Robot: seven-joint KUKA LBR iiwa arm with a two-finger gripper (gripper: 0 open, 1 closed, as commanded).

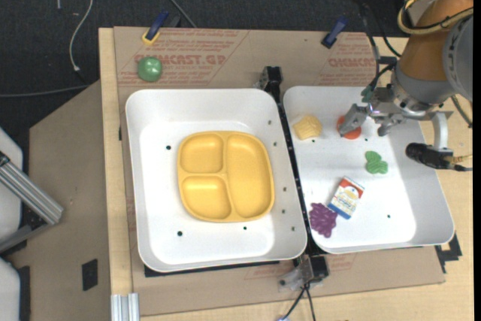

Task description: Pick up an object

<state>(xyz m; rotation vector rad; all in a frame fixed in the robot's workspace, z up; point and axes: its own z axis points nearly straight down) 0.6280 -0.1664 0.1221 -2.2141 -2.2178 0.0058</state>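
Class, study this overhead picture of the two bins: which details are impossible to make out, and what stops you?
- Red object, camera view: the gripper partly covers it, so its shape and any grasp are unclear.
- Arm: cut off by the right edge.
- Small carton: print too small to read.
- Bench lettering: faint, partly hidden by the left bin.

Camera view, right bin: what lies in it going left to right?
Yellow block, purple grapes, small carton, red piece under the pincer, green piece.
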